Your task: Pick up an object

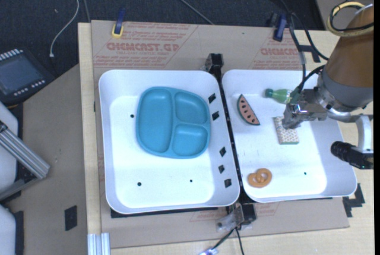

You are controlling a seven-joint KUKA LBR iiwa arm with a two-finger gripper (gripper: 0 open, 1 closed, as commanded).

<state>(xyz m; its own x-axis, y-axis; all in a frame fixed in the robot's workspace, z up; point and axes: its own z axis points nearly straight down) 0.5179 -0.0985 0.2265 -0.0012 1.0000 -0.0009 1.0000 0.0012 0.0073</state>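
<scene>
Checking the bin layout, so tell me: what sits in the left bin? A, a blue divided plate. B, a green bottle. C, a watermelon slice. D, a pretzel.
A: the blue divided plate lies in the left bin, while the watermelon slice, pretzel and green bottle are all in the right bin.

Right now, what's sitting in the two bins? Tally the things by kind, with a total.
Plate, blue, in the left bin: 1
Watermelon slice: 1
Green bottle, partly behind the hand: 1
Speckled sponge, under the hand: 1
Pretzel: 1
Total: 5, with 4 of them in the right bin
</scene>
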